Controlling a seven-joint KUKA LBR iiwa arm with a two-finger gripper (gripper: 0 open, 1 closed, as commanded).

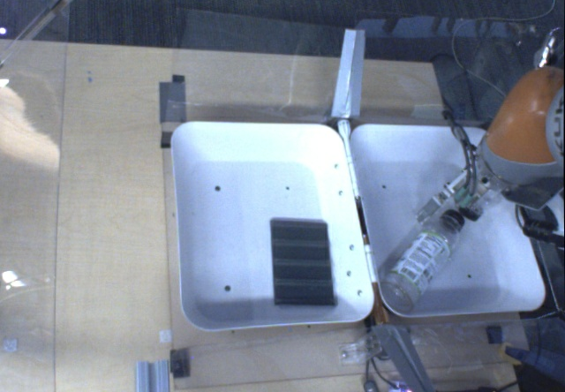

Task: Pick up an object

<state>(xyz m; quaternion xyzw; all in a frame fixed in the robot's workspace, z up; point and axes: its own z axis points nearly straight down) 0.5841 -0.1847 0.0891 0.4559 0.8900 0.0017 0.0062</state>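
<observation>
Clear plastic bottle (421, 261) lies tilted in right bin (388, 161), cap end touching gripper (457, 200); jaw state cannot be told. Arm (525, 130) reaches from right.

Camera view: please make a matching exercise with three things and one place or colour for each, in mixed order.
Things:
1. black ridged block
2. clear plastic bottle
3. orange band on the arm

Descriptions:
A. lies tilted in the right bin, cap toward the gripper
B. above the right bin, at the right edge
C. lies flat in the left bin, toward its near side

Pairs: 1-C, 2-A, 3-B
</observation>
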